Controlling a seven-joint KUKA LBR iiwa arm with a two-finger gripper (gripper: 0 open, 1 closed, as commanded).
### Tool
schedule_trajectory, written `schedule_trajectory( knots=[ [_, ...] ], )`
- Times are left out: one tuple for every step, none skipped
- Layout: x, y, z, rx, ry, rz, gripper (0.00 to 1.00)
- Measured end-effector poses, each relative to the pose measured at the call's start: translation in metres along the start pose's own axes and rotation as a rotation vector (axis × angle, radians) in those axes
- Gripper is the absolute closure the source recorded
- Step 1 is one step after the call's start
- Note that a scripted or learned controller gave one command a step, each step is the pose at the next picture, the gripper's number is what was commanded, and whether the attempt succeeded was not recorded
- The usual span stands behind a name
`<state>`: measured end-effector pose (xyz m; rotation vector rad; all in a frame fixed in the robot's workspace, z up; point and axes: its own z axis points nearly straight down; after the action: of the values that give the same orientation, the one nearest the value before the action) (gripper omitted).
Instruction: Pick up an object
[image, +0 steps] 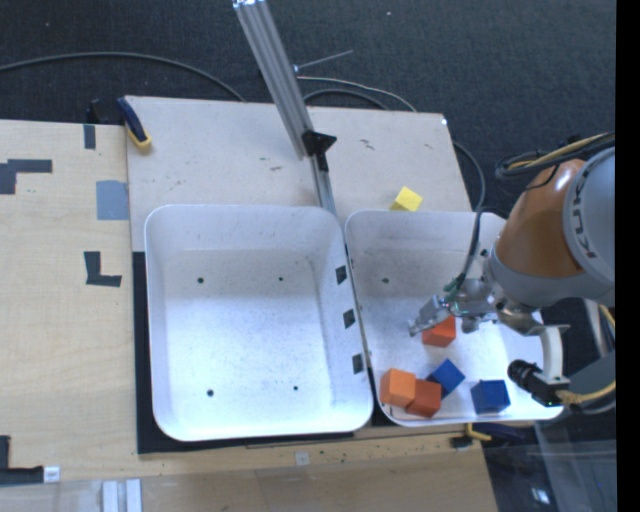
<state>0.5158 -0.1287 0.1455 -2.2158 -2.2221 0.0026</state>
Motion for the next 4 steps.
schedule_trajectory(
  knots=[
    [0.020, -0.001, 0.037, -0.004, -0.002, 0.002, 0.00],
    [0.038, 0.046, 0.054, -0.004, 0.000, -0.002, 0.00],
    [0.037, 0.044, 0.045, 0.002, -0.001, -0.001, 1.00],
    [0.107, 0.038, -0.051, -0.009, 0.002, -0.006, 1.00]
  ],
)
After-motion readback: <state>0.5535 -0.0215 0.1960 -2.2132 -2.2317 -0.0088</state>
